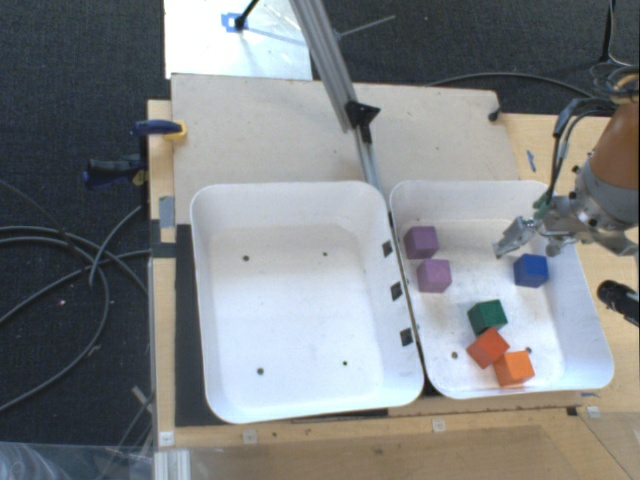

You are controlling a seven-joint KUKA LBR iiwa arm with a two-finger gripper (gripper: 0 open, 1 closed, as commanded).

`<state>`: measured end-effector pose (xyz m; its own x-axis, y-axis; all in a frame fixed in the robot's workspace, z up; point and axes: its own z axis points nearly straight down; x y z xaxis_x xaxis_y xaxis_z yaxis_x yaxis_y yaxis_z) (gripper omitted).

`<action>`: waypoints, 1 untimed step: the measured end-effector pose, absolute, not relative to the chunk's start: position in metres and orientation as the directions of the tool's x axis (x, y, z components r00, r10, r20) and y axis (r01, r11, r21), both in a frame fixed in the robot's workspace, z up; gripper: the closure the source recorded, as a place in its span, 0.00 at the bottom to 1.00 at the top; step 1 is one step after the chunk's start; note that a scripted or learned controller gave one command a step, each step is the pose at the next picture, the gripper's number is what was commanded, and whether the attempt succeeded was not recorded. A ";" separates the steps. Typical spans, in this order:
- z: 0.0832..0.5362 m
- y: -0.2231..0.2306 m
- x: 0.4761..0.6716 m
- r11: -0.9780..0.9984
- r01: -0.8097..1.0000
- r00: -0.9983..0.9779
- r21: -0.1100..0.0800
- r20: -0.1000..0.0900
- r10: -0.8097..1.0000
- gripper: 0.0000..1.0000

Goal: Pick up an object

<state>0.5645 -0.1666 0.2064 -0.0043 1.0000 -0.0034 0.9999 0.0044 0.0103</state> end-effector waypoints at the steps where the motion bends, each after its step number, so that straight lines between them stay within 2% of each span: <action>1: 0.279 -0.113 0.592 0.013 1.000 -0.013 0.012 -0.001 1.000 0.00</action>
<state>0.5924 -0.1134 0.2785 -0.0127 0.9999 -0.0005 0.9998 0.0127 0.0118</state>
